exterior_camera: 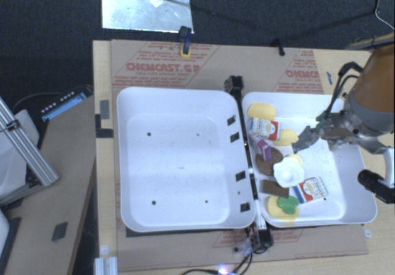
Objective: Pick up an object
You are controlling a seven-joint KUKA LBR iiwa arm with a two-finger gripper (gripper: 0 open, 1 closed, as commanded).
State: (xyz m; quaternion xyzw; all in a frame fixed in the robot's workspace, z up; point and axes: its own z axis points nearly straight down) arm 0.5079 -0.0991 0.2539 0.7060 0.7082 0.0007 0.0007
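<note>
The left bin (179,156) is the largest item on the bench and holds nothing relevant to the pick. The right bin (355,203) holds all candidate objects, packed along its left wall. The arm (376,92) enters from the right, with the gripper (303,140) positioned low over the right bin, near the centre of the cluster.

Objects, by size: a white lump (288,172); a red-and-white carton (311,189); a second carton (265,127); a yellow piece (261,110) at the top of the cluster; a yellow piece with a green top (282,206) at the bottom; a brown disc (269,163); a small purple piece (263,148).

Gripper state: cannot be determined. The tip appears as a dark, blurred shape, and no object can be seen within it. It sits just beside a yellow item (286,137), possibly touching it.

Risks from this position:
- Crowding. Objects touch or overlap, so a descent may push neighbours aside or catch two at once.
- Rounded, smooth pieces may slip out on closing.
- Objects near the bin's left wall leave little clearance for the tool.
</note>
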